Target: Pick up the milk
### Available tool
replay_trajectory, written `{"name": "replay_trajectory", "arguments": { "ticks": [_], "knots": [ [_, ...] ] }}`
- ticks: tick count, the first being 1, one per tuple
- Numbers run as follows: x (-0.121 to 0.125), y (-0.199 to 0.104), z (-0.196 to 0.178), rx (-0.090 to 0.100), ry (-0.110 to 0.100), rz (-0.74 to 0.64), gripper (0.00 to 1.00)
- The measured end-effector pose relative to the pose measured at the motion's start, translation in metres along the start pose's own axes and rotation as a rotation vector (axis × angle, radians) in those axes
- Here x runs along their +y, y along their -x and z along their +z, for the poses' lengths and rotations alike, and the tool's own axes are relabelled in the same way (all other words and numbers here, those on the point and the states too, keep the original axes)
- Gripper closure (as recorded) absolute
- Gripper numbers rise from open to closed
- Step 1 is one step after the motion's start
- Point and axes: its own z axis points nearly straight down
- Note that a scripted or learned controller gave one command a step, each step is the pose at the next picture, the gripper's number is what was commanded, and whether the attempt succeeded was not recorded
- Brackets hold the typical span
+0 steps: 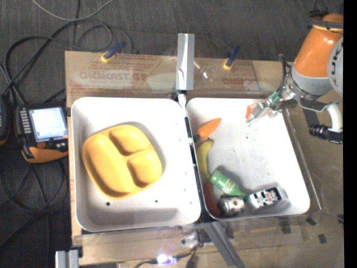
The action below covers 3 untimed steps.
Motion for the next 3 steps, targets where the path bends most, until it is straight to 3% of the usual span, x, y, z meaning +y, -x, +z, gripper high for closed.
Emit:
{"name": "replay_trajectory", "arguments": {
  "ticks": [1, 2, 3],
  "knots": [
    [0.0, 0.0, -0.007, 0.002, -0.001, 0.001, 1.0],
    [0.011, -0.129, -0.048, 0.004, -0.002, 0.289, 1.0],
    [0.042, -0.091, -0.097, -0.001, -0.001, -0.066, 1.0]
  ]
}}
